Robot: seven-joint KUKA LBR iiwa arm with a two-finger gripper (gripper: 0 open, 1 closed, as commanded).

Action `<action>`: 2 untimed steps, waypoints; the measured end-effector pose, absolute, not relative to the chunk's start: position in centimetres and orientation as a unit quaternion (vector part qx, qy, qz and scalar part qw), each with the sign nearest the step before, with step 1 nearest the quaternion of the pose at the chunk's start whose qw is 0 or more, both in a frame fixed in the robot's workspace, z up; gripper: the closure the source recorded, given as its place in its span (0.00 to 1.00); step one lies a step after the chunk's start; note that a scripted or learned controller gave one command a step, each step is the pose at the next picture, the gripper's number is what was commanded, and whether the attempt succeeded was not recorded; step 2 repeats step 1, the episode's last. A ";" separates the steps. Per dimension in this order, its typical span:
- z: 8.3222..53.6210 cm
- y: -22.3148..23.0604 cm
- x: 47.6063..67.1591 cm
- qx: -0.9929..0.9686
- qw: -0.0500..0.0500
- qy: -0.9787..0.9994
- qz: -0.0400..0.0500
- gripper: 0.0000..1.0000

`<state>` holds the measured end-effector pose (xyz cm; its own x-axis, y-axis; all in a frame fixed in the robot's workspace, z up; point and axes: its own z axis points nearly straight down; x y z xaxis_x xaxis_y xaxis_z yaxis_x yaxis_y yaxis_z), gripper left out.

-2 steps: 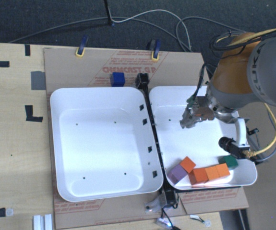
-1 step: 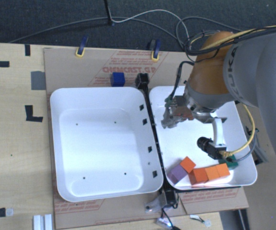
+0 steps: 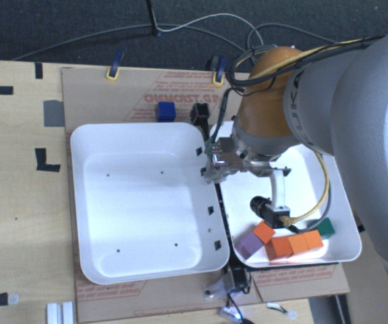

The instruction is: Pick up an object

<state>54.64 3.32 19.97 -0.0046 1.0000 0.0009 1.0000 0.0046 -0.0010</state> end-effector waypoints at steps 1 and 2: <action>21.7 8.5 54.5 -0.705 0.000 -0.709 -0.001 1.00; 21.7 8.5 54.5 -0.705 0.000 -0.709 -0.001 1.00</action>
